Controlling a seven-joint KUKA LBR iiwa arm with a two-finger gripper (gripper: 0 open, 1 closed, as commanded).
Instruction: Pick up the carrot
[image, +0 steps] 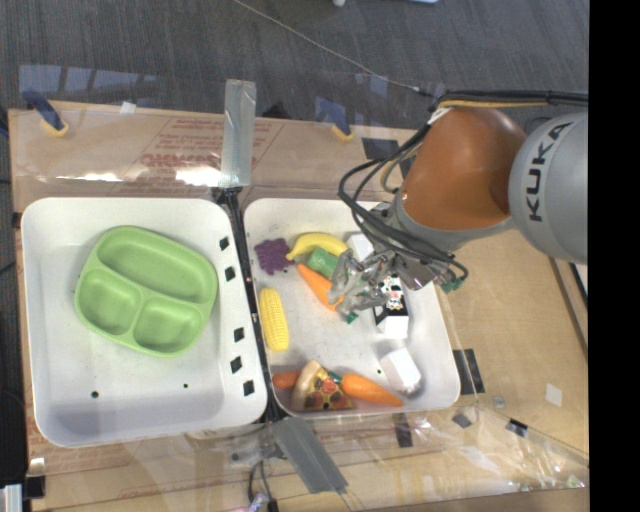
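the gripper (358, 287) is a tangle of metal and cable, too cluttered to tell how its fingers stand. the carrot (318, 285) just left of it has its right end hidden under the gripper. above it, the arm (540, 180) is cut off by the edge.

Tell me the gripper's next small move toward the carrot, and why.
Probably a short descent straight onto the carrot. The gripper sits right beside its right end in the right bin, and no carrot shows between the fingers yet, with the banana close behind.
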